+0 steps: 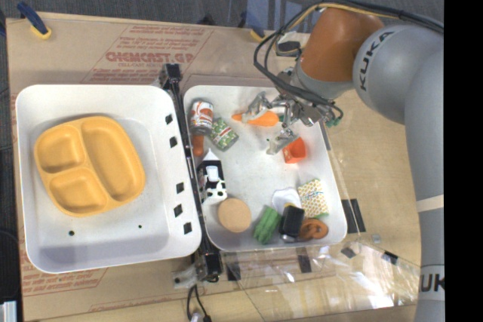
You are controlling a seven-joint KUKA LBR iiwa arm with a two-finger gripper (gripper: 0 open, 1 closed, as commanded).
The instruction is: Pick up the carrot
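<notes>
The orange carrot [259, 118] lies near the back of the right bin [249, 170], its tip pointing left. My gripper [270, 122] reaches down over it from the right and is open. One finger [262, 102] stands just behind the carrot and the other [280, 141] just in front, so the carrot sits in the gap between them. I cannot tell whether either finger touches it.
A small orange-red cup [296, 149] sits right beside the front finger. A can [201, 115] and a green packet [223, 133] lie left of the carrot. Several toys crowd the bin's front. The left bin [45, 253] holds a yellow divided tray [88, 164].
</notes>
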